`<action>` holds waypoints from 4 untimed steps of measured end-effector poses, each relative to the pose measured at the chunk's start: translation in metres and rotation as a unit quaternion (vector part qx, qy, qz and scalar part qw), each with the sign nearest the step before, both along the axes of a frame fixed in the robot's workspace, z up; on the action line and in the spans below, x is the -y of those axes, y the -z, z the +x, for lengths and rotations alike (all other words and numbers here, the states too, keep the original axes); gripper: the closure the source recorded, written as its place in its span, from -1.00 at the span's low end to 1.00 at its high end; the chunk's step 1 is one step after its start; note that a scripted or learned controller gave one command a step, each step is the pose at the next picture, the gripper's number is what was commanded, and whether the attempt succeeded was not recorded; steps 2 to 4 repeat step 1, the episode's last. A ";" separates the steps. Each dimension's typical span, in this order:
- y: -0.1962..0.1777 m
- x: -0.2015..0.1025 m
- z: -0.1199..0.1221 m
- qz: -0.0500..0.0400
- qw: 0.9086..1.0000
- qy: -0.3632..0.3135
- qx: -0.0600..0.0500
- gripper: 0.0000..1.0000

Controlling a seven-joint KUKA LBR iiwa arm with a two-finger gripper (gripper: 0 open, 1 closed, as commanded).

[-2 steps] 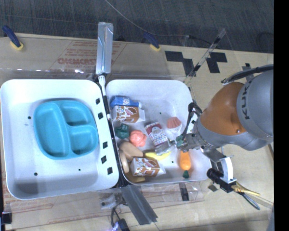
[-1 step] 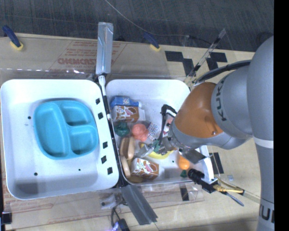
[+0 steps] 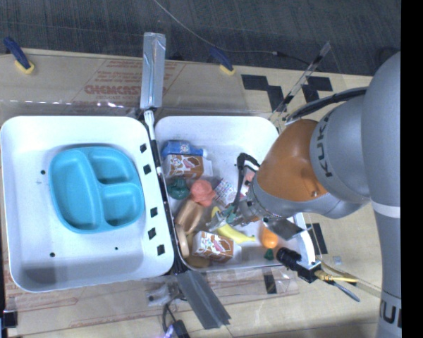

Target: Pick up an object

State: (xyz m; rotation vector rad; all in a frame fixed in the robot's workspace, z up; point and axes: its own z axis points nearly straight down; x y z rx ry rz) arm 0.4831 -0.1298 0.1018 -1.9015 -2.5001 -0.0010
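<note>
The right bin point(image 3: 218, 129) holds a pile of toy food along its left and front sides. My gripper point(image 3: 229, 213) is low in that bin, just above a yellow banana point(image 3: 237, 233) and right of a tan bread roll point(image 3: 189, 217). A pink-red piece point(image 3: 203, 191) lies just up-left of the gripper. The orange-banded wrist point(image 3: 289, 171) covers the bin's right half.
A blue-and-white carton point(image 3: 180, 148) and a brown carton point(image 3: 184, 166) lie at the bin's back left, with a green piece point(image 3: 178, 186) below them. Another small carton point(image 3: 215, 246) and an orange ball point(image 3: 269, 239) sit at the front. The left bin point(image 3: 21, 189) holds a blue divided tray point(image 3: 95, 186).
</note>
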 end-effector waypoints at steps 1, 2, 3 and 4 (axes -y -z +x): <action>-0.170 -0.034 -0.004 -0.001 0.998 -0.063 0.004 1.00; -0.170 -0.034 -0.004 -0.001 0.998 -0.063 0.004 1.00; -0.170 -0.034 -0.004 -0.001 0.998 -0.063 0.004 1.00; -0.170 -0.034 -0.004 -0.001 0.998 -0.063 0.004 1.00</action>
